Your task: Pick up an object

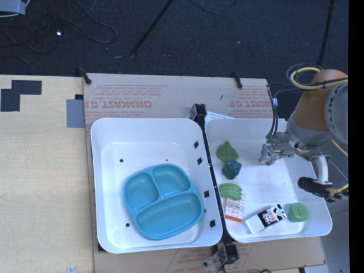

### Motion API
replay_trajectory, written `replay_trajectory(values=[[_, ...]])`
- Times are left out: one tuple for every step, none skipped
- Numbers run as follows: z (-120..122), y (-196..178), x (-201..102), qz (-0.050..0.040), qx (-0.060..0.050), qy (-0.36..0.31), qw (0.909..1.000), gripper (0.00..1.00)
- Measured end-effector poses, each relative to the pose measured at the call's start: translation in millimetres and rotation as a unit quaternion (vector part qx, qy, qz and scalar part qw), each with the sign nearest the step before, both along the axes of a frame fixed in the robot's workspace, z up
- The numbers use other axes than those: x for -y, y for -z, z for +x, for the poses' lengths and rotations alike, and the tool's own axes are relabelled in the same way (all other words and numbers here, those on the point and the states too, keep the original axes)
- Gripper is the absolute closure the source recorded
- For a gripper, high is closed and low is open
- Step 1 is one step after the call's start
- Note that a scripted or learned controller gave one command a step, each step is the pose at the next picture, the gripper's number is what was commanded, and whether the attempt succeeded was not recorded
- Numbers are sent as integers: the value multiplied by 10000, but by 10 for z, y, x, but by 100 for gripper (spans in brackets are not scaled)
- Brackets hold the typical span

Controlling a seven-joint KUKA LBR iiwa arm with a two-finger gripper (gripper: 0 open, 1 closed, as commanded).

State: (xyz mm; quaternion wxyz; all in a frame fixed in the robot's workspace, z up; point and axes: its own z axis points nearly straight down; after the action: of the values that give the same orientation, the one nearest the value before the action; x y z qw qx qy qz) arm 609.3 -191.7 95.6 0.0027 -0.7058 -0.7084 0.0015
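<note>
We look down at a slant on a bench with 2 shallow white bins side by side, resting on a sheet of printed cardboard (170, 92). The left bin (108, 169) holds 1 thing: a light blue divided plate (164, 201) with 3 compartments, lying flat toward the near side. The right bin (318, 223) holds the small objects we might pick. A pale green leafy toy (227, 151) sits near the divider, with a dark teal lump (231, 168) touching or just beside it on the near side. Closer to us lie a green ridged piece (230, 190) and, just beside it, a small white and orange packet (234, 209). Along the near rim, a little black and white carton (266, 218) lies on its side, with a round green toy (298, 212) just beside it to the right. The arm enters from the right, its orange band (315, 104) above the wrist, and the gripper (269, 154) hangs low over the far right part of the right bin, apart from every object. We cannot tell how wide it stands, and nothing shows between its tips. We judge the task as hardly begun: no object is lifted, all 6 lie in the bin, and choosing, reaching, closing and lifting are all left to do.
</note>
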Motion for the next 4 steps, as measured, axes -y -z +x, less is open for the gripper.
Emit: replay_trajectory(values=[[-15,-419,40,-8,29,27,10000,100],[-59,-860,2,-8,31,11,10000,100],[-64,-1491,14,-15,47,8,10000,100],[-22,-1537,-507,2,13,-5,10000,100]])
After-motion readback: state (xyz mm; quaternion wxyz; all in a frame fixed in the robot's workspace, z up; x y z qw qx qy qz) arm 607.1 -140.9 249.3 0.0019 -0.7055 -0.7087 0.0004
